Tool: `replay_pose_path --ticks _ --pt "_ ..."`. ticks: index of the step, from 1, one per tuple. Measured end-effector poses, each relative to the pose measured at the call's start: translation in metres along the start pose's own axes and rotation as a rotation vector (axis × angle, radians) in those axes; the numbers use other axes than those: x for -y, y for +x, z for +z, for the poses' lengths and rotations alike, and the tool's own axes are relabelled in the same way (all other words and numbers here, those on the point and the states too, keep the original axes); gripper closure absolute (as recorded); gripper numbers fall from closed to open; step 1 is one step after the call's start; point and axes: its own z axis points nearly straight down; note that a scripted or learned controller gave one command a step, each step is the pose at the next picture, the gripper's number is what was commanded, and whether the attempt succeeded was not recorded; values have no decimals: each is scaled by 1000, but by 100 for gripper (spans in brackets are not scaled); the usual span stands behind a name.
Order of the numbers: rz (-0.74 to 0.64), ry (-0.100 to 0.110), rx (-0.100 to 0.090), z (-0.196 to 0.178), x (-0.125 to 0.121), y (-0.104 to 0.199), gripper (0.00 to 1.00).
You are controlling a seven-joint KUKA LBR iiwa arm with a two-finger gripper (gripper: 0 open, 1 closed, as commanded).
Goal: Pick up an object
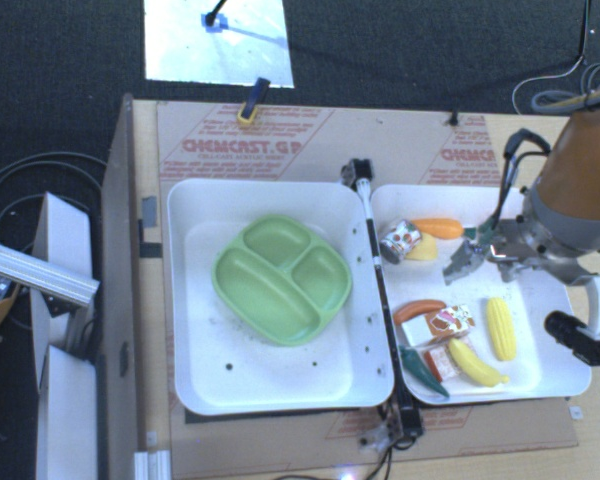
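My gripper (464,265) hangs over the middle of the right bin (550,293), pointing down and to the left, its fingers open with nothing between them. Just left of it lie an orange carrot (438,228), a small red and white can (400,238) and a pale yellow wedge (424,251). Below it are a red sausage (418,310), a red and white packet (451,321), a corn cob (500,328), a banana (476,362) and a dark green piece (421,379).
The left bin (195,268) holds a green divided plate (281,279). A black divider rail (375,268) runs between the two bins. The arm's grey body and orange band (580,168) cover the right bin's far right corner.
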Motion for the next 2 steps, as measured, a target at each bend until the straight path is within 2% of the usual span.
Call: replay_pose_path --ticks 1,2 --pt "10 2 3 27 22 -89 0" --pt "5 7 -1 110 25 -109 0"
